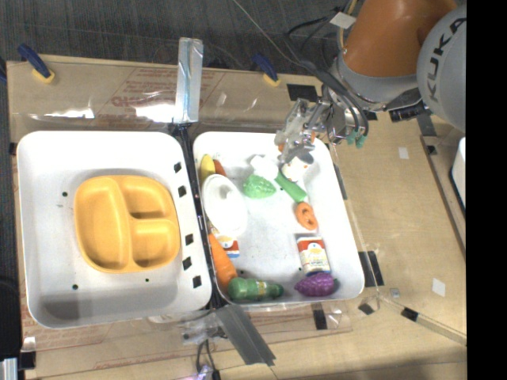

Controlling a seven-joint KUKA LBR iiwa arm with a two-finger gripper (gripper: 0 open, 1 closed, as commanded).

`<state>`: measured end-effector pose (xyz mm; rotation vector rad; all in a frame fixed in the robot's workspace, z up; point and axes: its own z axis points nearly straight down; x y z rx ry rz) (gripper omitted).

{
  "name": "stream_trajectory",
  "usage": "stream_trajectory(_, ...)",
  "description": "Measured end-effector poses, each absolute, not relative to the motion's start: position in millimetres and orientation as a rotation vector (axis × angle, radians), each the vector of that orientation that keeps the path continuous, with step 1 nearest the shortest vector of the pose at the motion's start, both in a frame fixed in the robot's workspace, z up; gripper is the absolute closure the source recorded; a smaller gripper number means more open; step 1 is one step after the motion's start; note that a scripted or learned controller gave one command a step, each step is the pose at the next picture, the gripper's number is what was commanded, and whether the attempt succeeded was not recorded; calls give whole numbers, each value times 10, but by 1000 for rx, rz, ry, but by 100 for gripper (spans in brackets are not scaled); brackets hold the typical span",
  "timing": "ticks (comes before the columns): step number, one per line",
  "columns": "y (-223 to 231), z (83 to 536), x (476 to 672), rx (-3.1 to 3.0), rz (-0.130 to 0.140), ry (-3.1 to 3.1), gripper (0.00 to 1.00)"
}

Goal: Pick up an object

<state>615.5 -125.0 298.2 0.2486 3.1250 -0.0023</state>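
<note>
My gripper (296,142) hangs over the far right corner of the right bin (348,240), just above a small white object (299,165). Close below it lie a green stick-shaped toy (291,187) and a bumpy green toy (258,186). Further toward the front of the bin are an orange piece (306,216), a red-capped bottle (314,254) and purple grapes (315,284). A white bowl (223,204), a banana (207,165), a carrot (223,265) and a dark green bottle (255,290) line the bin's left and front sides.
The left bin (40,236) holds a yellow divided tray (127,222). A metal bracket (188,81) stands at the far end of the wall between the two bins. Cables trail behind the arm at top right.
</note>
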Motion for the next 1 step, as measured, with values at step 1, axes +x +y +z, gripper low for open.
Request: stream_trajectory(1, -1707, 3063, 6429, 494, -3, 3098, 100)
